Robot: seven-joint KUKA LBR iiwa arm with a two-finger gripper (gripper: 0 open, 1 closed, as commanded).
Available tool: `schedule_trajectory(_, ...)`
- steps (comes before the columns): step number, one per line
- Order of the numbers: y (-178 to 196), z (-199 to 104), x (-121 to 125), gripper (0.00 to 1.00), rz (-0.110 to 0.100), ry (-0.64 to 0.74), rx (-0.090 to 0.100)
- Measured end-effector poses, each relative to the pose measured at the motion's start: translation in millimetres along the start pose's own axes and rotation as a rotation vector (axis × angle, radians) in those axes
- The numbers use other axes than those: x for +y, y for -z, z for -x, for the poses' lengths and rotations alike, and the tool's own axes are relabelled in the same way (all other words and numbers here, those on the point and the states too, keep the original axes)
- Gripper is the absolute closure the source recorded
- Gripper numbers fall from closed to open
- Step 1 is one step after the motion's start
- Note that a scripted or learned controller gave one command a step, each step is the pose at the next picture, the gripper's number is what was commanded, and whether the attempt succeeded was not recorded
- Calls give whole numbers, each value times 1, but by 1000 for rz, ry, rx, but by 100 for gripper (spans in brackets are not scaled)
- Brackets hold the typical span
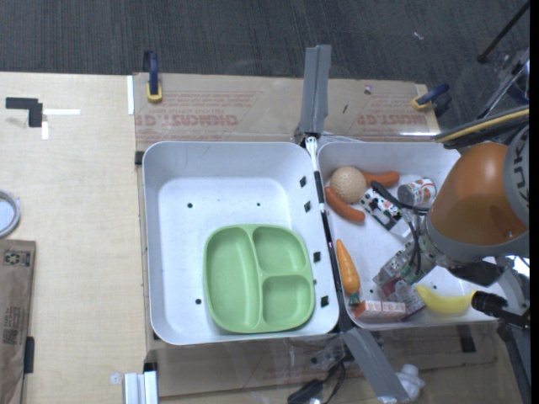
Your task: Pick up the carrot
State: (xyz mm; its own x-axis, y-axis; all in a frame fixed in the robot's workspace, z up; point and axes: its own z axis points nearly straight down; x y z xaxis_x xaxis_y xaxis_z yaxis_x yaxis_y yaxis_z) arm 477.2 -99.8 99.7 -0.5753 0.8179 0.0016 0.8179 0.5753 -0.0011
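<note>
The carrot (346,266) is orange with a small green tip at its near end. It lies along the left wall of the right bin (370,154), pointing towards the front edge. My gripper (397,269) hangs low in that bin, a short way to the right of the carrot and apart from it. It sits over a clutter of small packages. The arm's orange band (473,202) rises above and to the right of it and hides part of the bin's right side.
In the right bin lie a beige ball (347,180), two orange-red sausages (345,208), a small can (417,192), a black-and-white box (383,209), a banana (445,301) and a red-and-white packet (387,310). The left bin (168,225) holds a green divided plate (259,278).
</note>
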Motion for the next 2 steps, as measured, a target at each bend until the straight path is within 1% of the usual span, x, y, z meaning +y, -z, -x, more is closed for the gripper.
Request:
schedule_trajectory(1,91,-41,30,100,1,-198,-2)
schedule_trajectory(2,91,-106,75,100,-1,121,-1)
